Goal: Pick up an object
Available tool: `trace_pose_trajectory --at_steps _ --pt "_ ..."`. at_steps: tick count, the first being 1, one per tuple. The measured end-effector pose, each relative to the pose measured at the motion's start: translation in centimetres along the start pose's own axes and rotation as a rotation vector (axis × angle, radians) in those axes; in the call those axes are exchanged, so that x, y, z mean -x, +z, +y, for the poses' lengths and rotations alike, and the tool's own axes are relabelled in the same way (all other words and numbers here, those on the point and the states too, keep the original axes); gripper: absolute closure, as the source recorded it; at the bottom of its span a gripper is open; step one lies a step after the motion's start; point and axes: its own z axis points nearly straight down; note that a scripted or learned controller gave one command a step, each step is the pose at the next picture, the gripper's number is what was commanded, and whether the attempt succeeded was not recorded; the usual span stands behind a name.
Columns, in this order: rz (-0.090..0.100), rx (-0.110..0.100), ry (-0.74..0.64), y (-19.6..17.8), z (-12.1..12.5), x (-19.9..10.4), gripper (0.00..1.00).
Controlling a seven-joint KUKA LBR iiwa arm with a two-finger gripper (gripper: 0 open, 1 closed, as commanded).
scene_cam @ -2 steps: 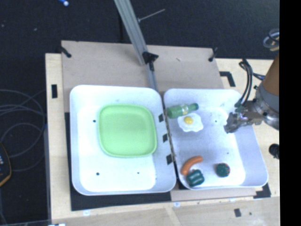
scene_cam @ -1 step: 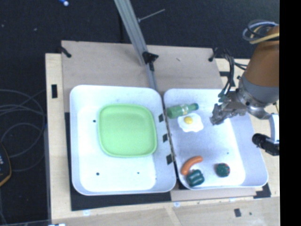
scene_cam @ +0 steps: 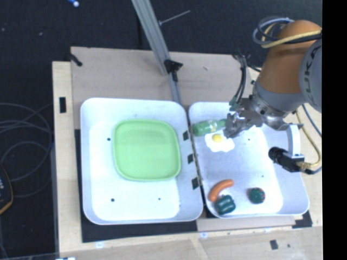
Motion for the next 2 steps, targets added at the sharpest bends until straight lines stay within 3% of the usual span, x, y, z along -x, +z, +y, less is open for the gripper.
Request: trace_pose_trajectory --at_steps 2 --pt "0.0 0.0 -0.001 1.2 5.3 -9.1 1.0"
